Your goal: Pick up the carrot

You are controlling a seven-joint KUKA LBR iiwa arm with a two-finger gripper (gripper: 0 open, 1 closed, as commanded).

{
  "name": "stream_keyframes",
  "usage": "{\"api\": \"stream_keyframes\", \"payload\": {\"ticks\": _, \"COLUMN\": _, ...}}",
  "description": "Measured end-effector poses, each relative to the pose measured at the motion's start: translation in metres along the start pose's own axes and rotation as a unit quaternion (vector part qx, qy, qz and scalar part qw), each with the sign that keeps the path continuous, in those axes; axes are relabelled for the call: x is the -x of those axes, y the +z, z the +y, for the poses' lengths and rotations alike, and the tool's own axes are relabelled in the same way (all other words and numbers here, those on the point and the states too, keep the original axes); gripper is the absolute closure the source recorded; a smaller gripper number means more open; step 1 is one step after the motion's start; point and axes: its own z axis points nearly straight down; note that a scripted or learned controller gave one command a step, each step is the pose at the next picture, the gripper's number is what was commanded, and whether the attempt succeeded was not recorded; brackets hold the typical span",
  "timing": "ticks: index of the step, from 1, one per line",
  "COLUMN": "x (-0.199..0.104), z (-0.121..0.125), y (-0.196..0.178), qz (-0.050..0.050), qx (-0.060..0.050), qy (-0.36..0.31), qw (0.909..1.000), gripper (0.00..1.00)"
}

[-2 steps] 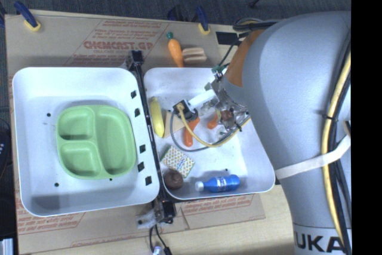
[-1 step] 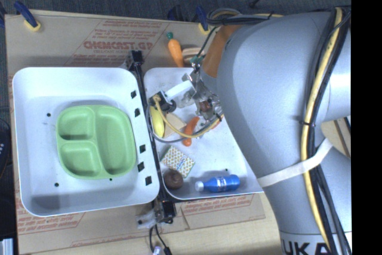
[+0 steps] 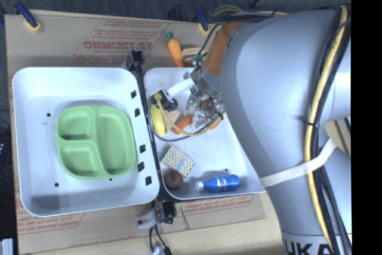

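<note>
The gripper is down in the right-hand bin, near its upper middle, hanging from the big grey arm that covers much of that bin's right side. Whether it is open or closed cannot be told; the metal parts and cables around it are too cluttered. Just below and left of it lies a small orange piece, partly hidden, which may be a carrot, though its shape is hard to make out. It sits very close to the gripper, and it is not clear whether they touch.

A yellow object, banana-like, lies upright along the bin's left wall, just beside the orange piece. Further down the bin are a patterned square packet, a round brown object just below it, and a blue bottle lying on its side near the bottom edge.

A clearly visible carrot, orange with a green tip, lies outside the bins on the cardboard-covered desk, just above the right bin's upper left corner, well apart from the gripper.

The left-hand bin holds a green divided plate, lying flat in its middle.
</note>
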Motion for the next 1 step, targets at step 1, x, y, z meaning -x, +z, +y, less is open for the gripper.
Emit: {"api": "stream_keyframes", "payload": {"ticks": 1, "x": -0.0393, "z": -0.034, "y": -0.1442, "qz": 0.003, "qx": 0.004, "qy": 0.015, "qw": 0.9999, "gripper": 1.0}}
